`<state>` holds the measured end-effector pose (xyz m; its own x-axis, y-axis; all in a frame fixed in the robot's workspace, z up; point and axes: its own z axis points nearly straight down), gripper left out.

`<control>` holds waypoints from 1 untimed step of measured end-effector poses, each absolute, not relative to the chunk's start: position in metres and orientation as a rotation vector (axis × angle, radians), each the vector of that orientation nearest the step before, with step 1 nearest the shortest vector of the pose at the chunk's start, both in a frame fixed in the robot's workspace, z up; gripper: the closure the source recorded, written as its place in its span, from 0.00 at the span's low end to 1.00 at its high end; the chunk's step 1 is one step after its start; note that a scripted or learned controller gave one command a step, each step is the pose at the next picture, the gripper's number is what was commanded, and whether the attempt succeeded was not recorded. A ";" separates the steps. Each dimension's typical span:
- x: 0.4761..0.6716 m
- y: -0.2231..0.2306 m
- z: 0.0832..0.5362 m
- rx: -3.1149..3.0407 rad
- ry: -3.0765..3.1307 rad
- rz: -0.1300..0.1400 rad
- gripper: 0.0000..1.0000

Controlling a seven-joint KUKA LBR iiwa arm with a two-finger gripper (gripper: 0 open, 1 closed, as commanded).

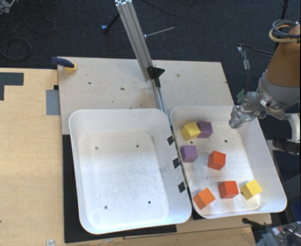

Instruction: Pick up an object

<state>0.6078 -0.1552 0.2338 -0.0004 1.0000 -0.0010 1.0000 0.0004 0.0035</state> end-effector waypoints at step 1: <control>0.608 -0.156 0.261 2.218 2.223 0.001 1.00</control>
<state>0.6080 -0.1564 0.2610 -0.0023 1.0000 -0.0001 1.0000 0.0023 0.0010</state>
